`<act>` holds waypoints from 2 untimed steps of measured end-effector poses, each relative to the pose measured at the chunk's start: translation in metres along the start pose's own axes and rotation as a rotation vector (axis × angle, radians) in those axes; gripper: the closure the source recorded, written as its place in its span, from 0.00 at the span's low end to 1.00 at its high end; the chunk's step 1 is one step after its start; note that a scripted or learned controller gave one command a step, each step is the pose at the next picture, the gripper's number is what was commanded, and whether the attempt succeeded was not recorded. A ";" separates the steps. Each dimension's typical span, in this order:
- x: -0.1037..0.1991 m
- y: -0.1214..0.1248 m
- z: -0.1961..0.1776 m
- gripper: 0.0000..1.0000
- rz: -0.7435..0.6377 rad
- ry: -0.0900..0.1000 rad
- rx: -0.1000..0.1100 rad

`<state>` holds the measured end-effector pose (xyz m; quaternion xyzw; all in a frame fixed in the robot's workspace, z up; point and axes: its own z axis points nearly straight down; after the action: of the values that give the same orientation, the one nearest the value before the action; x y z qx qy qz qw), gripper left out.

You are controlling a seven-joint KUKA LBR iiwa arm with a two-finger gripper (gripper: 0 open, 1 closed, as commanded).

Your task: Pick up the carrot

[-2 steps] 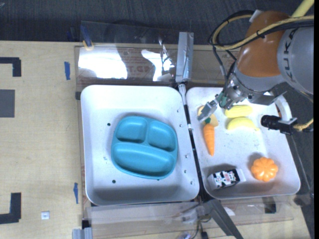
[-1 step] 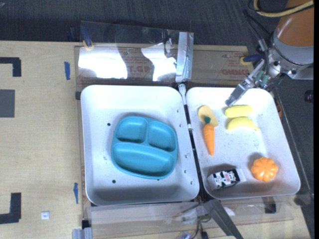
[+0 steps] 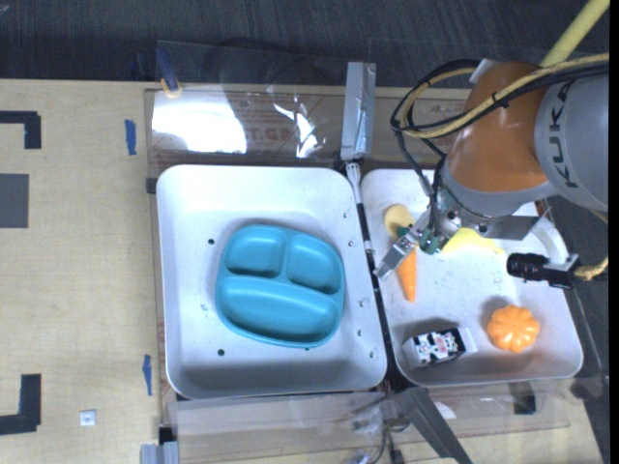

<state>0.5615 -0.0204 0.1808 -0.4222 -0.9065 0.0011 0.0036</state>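
The carrot (image 3: 408,276) is a small orange cone in the right bin (image 3: 556,361), close to its left wall, with its point toward the front. My gripper (image 3: 411,249) reaches down from the grey and orange arm onto the carrot's thick upper end. That end sits between a silver finger (image 3: 393,258) on its left and a darker finger on its right, which are shut on it. The wrist hides the very top of the carrot.
A yellow piece of toy fruit (image 3: 396,218) lies just behind the gripper, with another yellow piece (image 3: 474,243) under the wrist. An orange pumpkin (image 3: 513,327) and a black-and-white object (image 3: 433,345) sit near the front. The left bin (image 3: 184,211) holds a blue divided plate (image 3: 280,283).
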 end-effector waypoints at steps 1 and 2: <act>0.019 0.048 -0.004 0.00 -0.131 -0.009 -0.009; -0.074 0.015 -0.005 0.00 -0.333 -0.013 -0.007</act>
<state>0.6205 -0.0669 0.1857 -0.2661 -0.9639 0.0003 -0.0038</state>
